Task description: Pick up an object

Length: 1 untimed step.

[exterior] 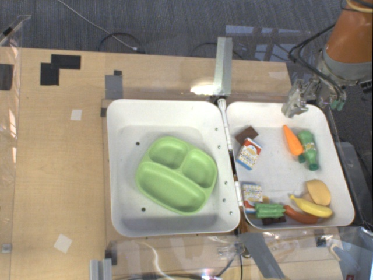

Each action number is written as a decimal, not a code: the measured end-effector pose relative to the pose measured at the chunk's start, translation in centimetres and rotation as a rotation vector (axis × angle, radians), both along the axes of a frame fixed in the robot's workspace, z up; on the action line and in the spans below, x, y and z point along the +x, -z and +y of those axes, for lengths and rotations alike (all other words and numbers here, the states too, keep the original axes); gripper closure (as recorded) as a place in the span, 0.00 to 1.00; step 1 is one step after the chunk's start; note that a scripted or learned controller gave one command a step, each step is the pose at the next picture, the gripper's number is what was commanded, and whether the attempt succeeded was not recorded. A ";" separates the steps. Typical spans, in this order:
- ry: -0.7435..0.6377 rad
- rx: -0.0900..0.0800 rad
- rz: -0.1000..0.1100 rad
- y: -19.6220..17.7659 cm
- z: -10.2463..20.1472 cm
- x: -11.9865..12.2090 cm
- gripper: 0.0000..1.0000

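1. Up at the far right of the bench, the grey arm with its orange band (pixel 349 37) reaches in, and its two-finger gripper (pixel 295 105) hangs over the far edge of the right-hand shallow white bin (pixel 274 112).
2. Whether the gripper is spread or closed cannot be told from this angle; the metal parts blur together, and nothing shows between them.
3. Just below the fingertips and a little to the right lies an orange carrot-shaped toy (pixel 292 140), tilted, with a green plastic bottle (pixel 308 149) touching its right side.
4. Below and to the left of the fingertips sits a small dark brown block (pixel 246 135), and just under it a white carton with red and blue print (pixel 249 154).
5. Much farther below the fingertips, along the near wall of the same bin, lie a second small printed packet (pixel 252 193), a green-and-dark toy piece (pixel 270 209), a reddish long toy (pixel 300 216), a yellow banana toy (pixel 312 207) and a tan rounded potato-like toy (pixel 318 191); these are crowded together, several touching.
6. Well to the left of the fingertips, past the divider between the bins, the left-hand shallow white bin (pixel 125 121) holds a light green plastic divided plate (pixel 176 174) with three compartments, lying at a slant.
7. Every loose object lies on a bin floor, apart from the gripper.
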<state>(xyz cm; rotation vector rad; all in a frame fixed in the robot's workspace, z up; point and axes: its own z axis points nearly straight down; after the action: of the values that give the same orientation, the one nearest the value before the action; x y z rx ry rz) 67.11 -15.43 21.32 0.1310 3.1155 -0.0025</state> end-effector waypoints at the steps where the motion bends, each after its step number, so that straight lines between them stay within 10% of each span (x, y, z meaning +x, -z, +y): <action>1: 0.001 0.002 0.011 0.6 -0.1 -0.2 0.00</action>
<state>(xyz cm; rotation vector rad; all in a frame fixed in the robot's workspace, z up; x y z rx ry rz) 66.87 -15.52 20.69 0.1336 3.1264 -0.0007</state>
